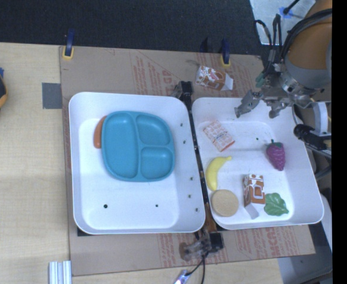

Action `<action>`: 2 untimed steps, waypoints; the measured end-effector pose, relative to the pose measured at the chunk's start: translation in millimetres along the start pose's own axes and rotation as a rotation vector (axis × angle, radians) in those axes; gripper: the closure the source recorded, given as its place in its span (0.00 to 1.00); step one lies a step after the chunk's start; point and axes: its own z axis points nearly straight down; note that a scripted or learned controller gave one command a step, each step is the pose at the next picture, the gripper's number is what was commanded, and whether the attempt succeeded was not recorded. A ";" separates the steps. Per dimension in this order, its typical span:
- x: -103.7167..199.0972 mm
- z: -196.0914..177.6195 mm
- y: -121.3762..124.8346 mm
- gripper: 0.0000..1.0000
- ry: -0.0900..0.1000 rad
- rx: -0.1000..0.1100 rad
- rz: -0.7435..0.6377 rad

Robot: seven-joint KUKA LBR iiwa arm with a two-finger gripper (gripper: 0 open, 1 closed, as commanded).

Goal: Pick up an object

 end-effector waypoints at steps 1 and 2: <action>-84.4 31.5 -20.8 0.00 -0.001 0.002 0.003; -80.4 80.7 -47.5 0.00 -0.001 0.001 -0.001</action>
